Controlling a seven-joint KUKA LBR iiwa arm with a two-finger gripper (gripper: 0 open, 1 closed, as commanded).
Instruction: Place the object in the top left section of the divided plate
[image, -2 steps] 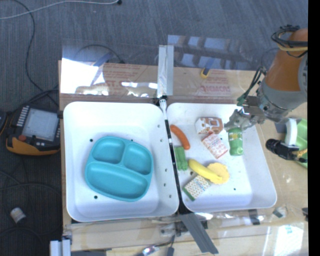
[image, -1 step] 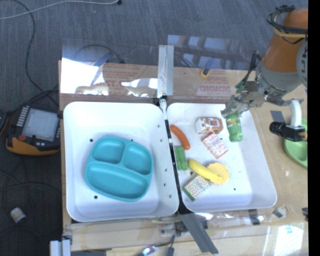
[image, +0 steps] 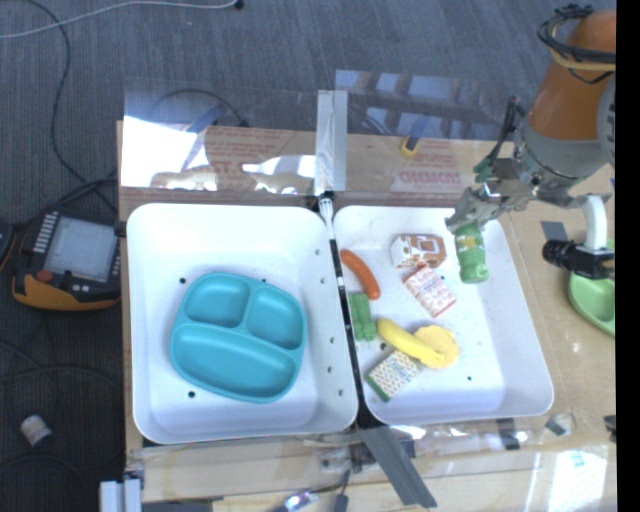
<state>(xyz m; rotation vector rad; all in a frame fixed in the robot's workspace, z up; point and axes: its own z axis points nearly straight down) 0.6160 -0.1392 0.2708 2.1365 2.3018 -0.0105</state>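
A teal divided plate (image: 238, 336) lies in the left bin (image: 150, 240), with two small sections at its far side and one large section in front. My gripper (image: 466, 222) hangs over the far right part of the right bin (image: 520, 330). A green bottle (image: 473, 257) hangs from it, top end caught between the fingers and body pointing down. The gripper is well to the right of the plate, across the divider between the bins.
The right bin also holds an orange sausage (image: 361, 273), a small brown-and-white pack (image: 417, 248), a red-and-white carton (image: 430, 291), a yellow banana (image: 418, 343), a green piece (image: 361, 318) and a patterned box (image: 392, 373). A green item (image: 595, 290) sits outside at the right.
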